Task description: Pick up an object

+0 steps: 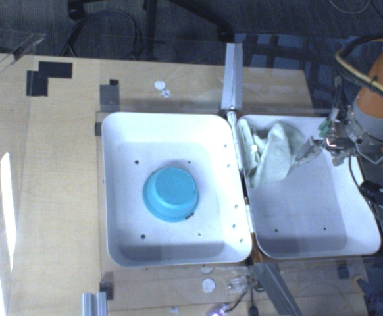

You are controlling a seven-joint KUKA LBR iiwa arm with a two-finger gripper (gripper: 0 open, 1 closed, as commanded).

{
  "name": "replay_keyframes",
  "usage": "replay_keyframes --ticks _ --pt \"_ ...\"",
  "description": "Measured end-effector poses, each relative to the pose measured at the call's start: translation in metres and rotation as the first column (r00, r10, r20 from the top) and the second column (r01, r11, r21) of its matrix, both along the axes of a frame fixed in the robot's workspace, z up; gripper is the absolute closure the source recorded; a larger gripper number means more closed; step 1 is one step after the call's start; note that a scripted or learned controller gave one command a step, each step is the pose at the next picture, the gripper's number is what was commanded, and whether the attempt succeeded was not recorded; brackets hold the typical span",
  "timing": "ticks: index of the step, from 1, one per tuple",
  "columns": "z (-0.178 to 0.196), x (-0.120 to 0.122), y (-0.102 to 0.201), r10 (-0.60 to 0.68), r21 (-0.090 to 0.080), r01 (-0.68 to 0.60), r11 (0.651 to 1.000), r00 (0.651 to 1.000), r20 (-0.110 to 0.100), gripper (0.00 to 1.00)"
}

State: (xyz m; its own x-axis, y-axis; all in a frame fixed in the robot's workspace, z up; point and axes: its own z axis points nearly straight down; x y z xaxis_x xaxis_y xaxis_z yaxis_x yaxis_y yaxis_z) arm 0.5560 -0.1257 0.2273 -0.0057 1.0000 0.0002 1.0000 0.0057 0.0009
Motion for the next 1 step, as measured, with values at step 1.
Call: replay_keyframes --ticks 1 --pt "-0.0201 -0.0621 0.0203 0.387 -0.001 -0.387 0.922 0.922 0.001 0.0"
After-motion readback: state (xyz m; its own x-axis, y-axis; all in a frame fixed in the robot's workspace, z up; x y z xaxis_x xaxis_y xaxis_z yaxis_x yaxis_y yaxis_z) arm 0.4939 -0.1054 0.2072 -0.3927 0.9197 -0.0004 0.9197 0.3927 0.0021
